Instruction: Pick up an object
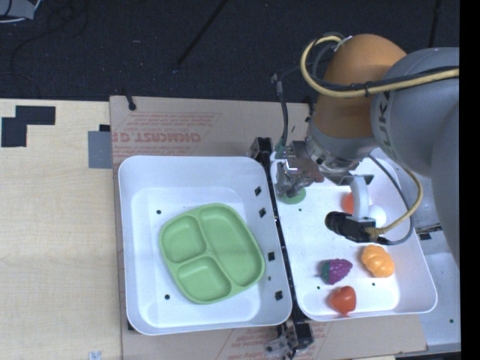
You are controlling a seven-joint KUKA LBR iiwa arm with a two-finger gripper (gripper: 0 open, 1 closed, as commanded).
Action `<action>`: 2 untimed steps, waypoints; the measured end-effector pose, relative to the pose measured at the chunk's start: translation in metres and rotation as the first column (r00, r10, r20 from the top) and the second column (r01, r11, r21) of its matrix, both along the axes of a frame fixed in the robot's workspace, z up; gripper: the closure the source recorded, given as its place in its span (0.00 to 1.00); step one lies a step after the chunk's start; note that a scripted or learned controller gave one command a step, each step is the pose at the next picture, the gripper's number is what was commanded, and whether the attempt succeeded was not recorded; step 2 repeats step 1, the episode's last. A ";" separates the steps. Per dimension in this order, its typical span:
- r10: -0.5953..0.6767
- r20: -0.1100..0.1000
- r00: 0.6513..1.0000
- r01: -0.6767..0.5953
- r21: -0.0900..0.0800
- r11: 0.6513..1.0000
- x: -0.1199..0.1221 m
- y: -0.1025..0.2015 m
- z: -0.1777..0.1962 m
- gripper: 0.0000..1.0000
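In the left bin (pixel 142 186) lies a green plate (pixel 211 253) with three compartments, and nothing is on it. The gripper (pixel 291 180) is low at the upper left corner of the right bin (pixel 409 295), just beside the wall between the two bins. A small green thing (pixel 293 196) is directly under it, possibly touching; I cannot tell what it is, and I cannot tell how the gripper is set. Further right, well apart from the gripper, lie a purple grape bunch (pixel 337 269), a red fruit (pixel 343 299) and an orange fruit (pixel 377 261). In my judgement the pick is not yet done: nothing is lifted, and the grasp and the raise are left.
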State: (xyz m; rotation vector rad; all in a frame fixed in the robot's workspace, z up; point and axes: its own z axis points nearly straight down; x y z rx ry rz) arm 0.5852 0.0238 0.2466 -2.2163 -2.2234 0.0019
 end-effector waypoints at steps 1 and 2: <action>0.001 0.000 1.000 -0.001 0.000 1.000 0.026 0.049 -0.017 1.00; 0.001 0.000 1.000 -0.001 0.000 1.000 0.026 0.049 -0.017 1.00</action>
